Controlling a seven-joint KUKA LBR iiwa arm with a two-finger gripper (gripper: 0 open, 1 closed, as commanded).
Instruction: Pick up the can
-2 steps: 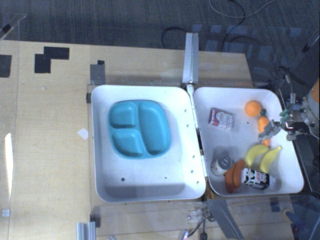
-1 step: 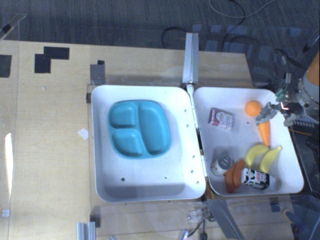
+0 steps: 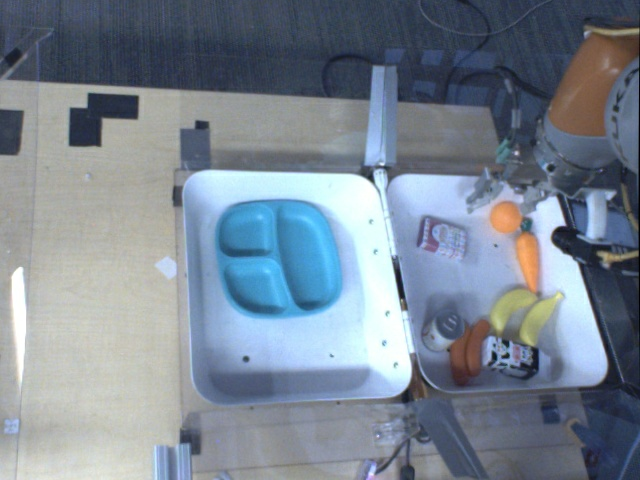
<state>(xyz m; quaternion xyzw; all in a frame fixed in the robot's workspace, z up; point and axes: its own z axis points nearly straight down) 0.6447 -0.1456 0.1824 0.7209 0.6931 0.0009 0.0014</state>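
While the can [image 3: 441, 330] is lying near the front left corner of the right bin [image 3: 590, 373], the pincer [image 3: 507, 190] is being held open over the back edge, probably awaiting a descent.

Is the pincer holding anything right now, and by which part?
Nothing is held. The open pincer hovers above the orange; the can lies untouched.
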